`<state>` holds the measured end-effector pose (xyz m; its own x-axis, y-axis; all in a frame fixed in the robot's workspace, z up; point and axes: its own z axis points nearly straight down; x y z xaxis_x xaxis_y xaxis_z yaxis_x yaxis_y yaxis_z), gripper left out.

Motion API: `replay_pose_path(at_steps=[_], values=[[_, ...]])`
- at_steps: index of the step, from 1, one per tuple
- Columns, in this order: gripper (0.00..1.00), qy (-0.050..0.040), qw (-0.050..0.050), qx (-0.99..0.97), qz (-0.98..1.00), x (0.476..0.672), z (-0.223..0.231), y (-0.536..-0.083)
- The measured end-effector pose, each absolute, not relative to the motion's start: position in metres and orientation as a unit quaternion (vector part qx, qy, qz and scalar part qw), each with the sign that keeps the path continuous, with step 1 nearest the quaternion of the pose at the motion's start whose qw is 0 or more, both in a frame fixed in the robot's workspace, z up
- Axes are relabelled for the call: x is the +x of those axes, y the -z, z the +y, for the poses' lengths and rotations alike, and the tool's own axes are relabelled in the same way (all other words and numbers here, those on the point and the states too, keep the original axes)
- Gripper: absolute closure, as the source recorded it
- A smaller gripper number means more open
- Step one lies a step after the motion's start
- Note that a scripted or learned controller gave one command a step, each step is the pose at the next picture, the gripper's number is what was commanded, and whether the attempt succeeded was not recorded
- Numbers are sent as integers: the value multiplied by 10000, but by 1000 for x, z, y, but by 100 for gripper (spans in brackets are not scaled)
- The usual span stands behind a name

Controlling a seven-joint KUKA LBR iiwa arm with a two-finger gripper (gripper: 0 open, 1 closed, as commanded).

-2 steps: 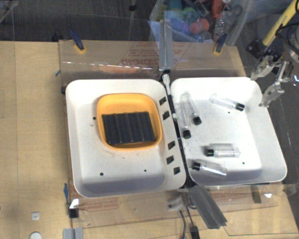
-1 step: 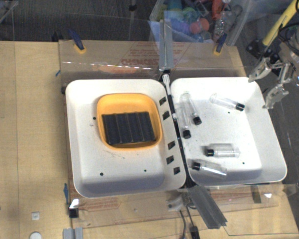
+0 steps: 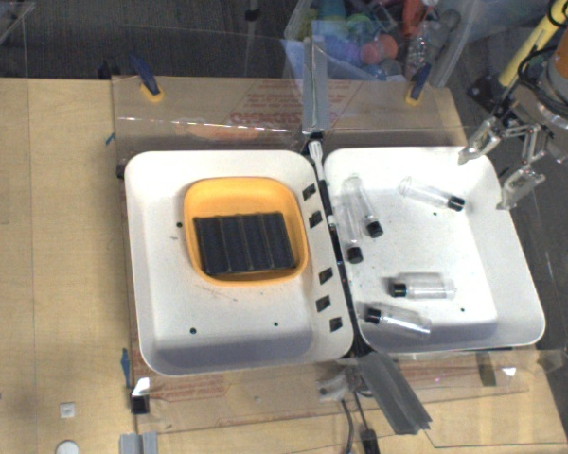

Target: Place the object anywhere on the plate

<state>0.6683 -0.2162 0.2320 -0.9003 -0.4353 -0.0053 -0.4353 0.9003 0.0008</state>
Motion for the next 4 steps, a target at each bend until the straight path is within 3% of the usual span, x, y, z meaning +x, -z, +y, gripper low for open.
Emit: replay_pose_path(at_steps=[4], values=[[0,5,41,-7632,6462,668,-221,-234]])
